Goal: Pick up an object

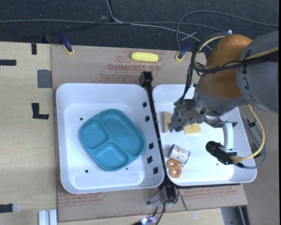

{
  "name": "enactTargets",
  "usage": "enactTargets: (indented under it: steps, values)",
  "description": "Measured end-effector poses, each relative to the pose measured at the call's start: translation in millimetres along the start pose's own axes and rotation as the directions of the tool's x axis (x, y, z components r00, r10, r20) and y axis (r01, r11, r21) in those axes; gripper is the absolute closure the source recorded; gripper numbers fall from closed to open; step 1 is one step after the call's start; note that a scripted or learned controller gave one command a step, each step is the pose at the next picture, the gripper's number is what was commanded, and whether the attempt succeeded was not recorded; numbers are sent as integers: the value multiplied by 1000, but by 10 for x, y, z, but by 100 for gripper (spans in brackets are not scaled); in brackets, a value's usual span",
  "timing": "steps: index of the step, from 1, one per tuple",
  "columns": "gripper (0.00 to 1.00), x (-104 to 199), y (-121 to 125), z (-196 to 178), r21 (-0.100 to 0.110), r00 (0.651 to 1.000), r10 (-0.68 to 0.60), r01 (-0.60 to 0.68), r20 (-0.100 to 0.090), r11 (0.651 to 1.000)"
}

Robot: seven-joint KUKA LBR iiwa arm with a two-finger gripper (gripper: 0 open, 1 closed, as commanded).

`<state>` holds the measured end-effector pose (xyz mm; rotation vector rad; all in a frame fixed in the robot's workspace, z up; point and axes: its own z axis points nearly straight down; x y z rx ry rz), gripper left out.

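Nearest the lower edge of the right bin (253, 175) lay a small pretzel (173, 168), and just above it, almost touching, a little white can (180, 153) rested on its side. Further up, a pale yellow wedge (193, 128) like cheese sat just beside the gripper (178, 122), which hung low over the bin's left half; whether its fingers stood apart or together could not be told, being dark and bunched against the arm. A tan stick-like piece (165, 122) lay at the gripper's left, near the divider. The grey arm (260, 74) with its orange band (225, 67) leaned in from the right. The left bin (70, 97) held a blue divided plate (112, 138) at its middle. Well apart, on the cardboard above the bins, lay a yellow corn cob (144, 56)
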<state>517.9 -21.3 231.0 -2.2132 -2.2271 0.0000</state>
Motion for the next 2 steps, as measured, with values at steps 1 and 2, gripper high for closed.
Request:
enactTargets:
  steps: [1, 2]
  values:
    - [100, 490, -139, 132, 3, 1000, 1, -1, 0, 1000]
    - [100, 989, -227, 201, 2, 1000, 0, 0, 0, 1000]
